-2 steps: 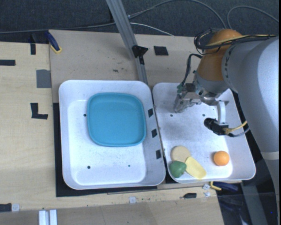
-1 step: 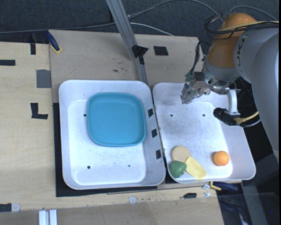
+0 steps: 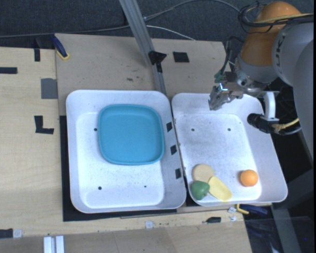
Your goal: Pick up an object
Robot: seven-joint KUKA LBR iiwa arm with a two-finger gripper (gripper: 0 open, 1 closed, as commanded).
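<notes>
The things I can pick sit at the near end of the right bin: an orange ball, a yellow piece, a green piece and a tan round piece. The last three touch each other; the ball sits alone. My tool hangs over the far end of that bin, well apart from them all, holding nothing. I cannot tell how wide it is. I think I am at the reaching step. Next I must go to the ball and come down. The left bin holds a blue plate. Nothing blocks my way.
</notes>
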